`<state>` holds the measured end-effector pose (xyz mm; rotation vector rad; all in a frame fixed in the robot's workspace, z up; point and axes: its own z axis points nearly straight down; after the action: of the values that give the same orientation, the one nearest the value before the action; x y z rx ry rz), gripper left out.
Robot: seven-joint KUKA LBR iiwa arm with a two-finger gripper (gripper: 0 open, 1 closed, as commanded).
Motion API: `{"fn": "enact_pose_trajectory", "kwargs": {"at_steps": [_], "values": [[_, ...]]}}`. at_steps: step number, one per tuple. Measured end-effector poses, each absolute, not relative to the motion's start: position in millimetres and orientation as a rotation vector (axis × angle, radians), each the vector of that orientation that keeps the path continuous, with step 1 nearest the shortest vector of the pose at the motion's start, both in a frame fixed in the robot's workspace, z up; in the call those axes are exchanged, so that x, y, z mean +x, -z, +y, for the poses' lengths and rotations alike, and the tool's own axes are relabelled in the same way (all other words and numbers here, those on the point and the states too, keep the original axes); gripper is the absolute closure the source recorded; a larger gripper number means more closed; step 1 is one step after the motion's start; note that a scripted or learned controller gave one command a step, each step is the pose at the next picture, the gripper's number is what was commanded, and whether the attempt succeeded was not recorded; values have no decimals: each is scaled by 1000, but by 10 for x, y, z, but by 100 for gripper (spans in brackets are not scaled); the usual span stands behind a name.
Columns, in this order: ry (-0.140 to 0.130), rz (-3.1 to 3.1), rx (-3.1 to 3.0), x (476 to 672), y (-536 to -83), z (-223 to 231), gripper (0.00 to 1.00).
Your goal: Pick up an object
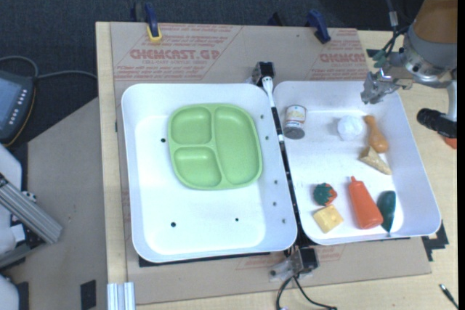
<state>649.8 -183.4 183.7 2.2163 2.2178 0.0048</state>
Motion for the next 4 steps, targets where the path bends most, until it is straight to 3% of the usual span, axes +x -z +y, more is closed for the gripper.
{"fn": "enact_pose_trajectory", "kwargs": {"at_steps": [1,2,4], "values": [[-6,2217,2215,6513,-2288,-1837,100],[2,2228,2220,6344,-2213,-1331,100],[2,2228,2221,5710,-2121,-382,100]]}}
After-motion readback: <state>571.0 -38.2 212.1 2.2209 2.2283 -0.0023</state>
